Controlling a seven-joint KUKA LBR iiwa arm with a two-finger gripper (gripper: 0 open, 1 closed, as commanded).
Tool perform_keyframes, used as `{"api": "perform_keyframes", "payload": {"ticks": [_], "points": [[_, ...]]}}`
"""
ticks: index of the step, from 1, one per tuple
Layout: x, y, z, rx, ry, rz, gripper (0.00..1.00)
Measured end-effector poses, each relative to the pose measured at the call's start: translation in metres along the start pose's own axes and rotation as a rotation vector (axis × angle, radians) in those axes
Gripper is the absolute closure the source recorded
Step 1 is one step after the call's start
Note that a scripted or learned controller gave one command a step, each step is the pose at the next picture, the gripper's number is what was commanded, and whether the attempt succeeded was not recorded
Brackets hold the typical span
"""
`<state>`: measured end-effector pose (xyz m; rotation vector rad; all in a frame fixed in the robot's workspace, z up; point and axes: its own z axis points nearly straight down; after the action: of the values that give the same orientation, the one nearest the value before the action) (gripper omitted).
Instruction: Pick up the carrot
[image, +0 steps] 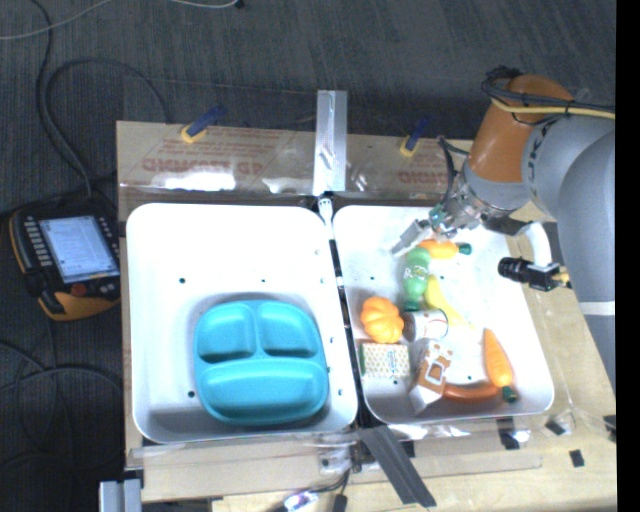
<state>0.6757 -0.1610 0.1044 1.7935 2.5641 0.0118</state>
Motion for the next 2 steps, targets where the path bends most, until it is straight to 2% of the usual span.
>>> {"api": "perform_keyframes", "payload": {"ticks": [1,2], "points": [[-0.021,-0.013,0.017,0.009,0.009,0.085,0.0],[-0.037,-0.081,-0.04,0.014,0.004,0.08,0.0]]}}
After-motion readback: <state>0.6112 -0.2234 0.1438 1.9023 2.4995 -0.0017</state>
